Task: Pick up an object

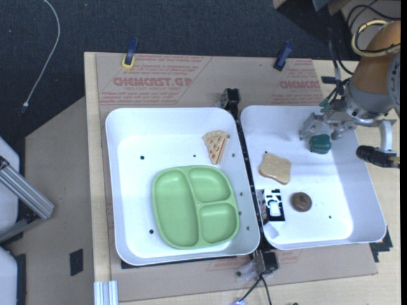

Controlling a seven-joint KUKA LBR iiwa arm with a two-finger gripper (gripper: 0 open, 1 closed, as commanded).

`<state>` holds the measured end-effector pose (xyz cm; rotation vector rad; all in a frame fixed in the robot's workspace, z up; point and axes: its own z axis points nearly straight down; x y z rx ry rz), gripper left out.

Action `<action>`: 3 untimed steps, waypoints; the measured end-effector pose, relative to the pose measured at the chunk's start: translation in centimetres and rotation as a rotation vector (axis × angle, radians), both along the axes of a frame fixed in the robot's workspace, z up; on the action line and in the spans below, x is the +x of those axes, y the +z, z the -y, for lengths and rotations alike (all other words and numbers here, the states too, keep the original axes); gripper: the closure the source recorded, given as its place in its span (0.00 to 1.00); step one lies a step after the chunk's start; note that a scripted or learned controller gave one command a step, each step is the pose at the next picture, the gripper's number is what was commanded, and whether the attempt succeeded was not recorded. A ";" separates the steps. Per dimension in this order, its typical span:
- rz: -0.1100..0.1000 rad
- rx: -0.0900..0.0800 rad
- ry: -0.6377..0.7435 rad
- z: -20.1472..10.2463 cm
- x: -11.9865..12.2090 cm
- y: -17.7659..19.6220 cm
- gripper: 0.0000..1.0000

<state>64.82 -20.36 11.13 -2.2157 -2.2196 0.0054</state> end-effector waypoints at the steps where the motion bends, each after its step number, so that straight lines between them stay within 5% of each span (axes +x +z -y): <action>1: 0.009 -0.003 0.001 0.1 0.2 1.6 1.00; 3: 0.015 -0.005 -0.001 0.7 0.9 13.4 1.00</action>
